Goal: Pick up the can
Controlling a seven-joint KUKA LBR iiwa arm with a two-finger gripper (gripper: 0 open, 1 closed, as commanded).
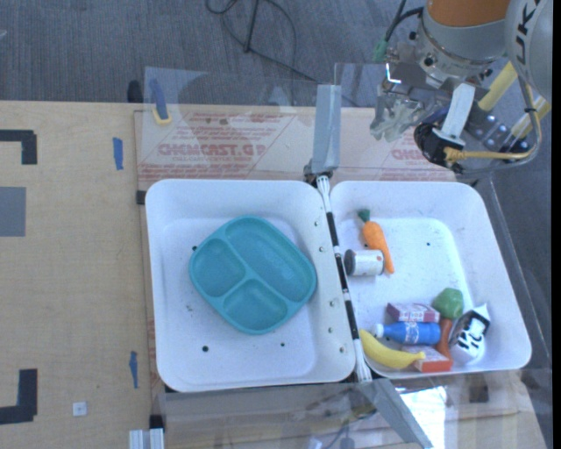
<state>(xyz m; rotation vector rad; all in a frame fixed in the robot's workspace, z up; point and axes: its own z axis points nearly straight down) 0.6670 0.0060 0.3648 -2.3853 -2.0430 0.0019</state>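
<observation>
Wooden tabletop (70, 289) fills the left and centre of the frame, with dark floor along the top edge.

- Left bin (166, 351), white and shallow, centre of frame. Holds a teal divided plate (252, 274), lying flat.
- Right bin (491, 237), white, touching the left bin along a shared middle edge.
- Arm (465, 26), grey with orange band, upper right corner of frame, above the far rim of the right bin.
- Claw (392, 118), hanging beyond the bin's far edge, well apart from all items. Nothing between its fingers; how far they are spread cannot be told.
- Banana (386, 351), yellow, lower part of the right bin.
- Blue bottle (412, 333), lying on its side just above the banana.
- Carrot (375, 238), orange with green top, upper left of the right bin.
- Can (364, 262), small, pale with a dark end, lying on its side just beside the carrot, near the middle edge.
- Brown carton (412, 312), green item (449, 302), black-and-white item (472, 333): clustered at lower right of the bin.
</observation>
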